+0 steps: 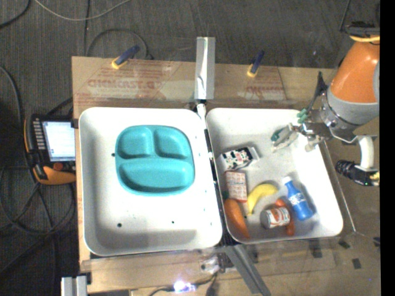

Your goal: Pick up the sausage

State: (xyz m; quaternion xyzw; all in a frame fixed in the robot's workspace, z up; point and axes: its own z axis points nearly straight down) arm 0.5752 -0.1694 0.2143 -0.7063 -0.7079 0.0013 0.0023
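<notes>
The sausage (236,217), an orange-brown rounded stick, lies at the near left corner of the right bin (321,165), beside a banana (261,194). My gripper (281,137) hovers over the far right part of that bin, well away from the sausage, up and to its right. Its pale fingers (277,132) point left and stand open with nothing between them. The arm's orange band (358,73) shows at the right edge.
Packed near the sausage are a reddish packet (236,184), a small black-and-white carton (238,157), a can (276,216) and a blue bottle (299,200). The left bin (92,214) holds a teal divided plate (155,160). A metal post (204,66) stands between the bins at the back.
</notes>
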